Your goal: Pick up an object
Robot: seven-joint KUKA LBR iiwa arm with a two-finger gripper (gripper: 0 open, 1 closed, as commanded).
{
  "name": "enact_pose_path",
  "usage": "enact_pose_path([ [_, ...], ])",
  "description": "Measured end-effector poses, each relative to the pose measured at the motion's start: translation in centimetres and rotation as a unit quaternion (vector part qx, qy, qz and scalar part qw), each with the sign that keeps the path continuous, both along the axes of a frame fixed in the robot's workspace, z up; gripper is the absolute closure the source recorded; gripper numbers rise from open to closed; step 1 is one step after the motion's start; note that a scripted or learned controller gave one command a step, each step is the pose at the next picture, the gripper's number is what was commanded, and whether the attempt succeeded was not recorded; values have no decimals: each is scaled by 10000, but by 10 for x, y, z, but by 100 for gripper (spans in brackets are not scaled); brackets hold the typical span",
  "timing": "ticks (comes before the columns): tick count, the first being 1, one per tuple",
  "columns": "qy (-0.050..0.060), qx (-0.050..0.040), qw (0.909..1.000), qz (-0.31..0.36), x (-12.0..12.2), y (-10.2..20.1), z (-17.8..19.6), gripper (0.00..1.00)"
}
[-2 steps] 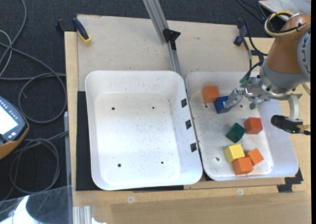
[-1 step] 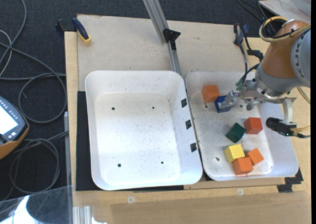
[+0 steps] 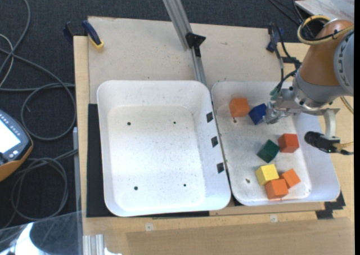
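Observation:
The right bin [image 3: 320, 180] holds several small blocks. An orange block [image 3: 239, 107] lies near its far left, with a blue block [image 3: 257, 113] just right of it. Further forward sit a red-brown block [image 3: 288, 142] and a dark green block [image 3: 268, 151]. Near the front edge a yellow block [image 3: 266, 173] and two orange blocks [image 3: 284, 183] are bunched together. My gripper [image 3: 274, 114] hangs low over the bin's far part, right beside the blue block on its right. The arm's wrist covers the fingers from above.
The left bin [image 3: 112, 96] stands beside the right one, their rims meeting mid-bench. A slanted metal rail [image 3: 177, 12] runs from the top down to the bins' junction. Clamps sit at the bench's far corners, and cables lie on the floor around it.

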State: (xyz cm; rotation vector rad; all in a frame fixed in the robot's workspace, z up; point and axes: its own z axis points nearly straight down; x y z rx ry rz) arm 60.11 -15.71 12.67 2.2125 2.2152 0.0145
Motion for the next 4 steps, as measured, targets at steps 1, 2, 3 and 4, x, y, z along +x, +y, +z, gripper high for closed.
enact_pose_path([
  [1, 36, -1, 10000, 3, 7, 2, 45, 100],
  [2, 24, -4, 10000, 5, 13, 4, 109, 100],
  [3, 58, -4, 10000, -2, 14, 4, 107, 100],
  [4, 81, 16, 10000, 20, 10, 55, 98, 100],
])
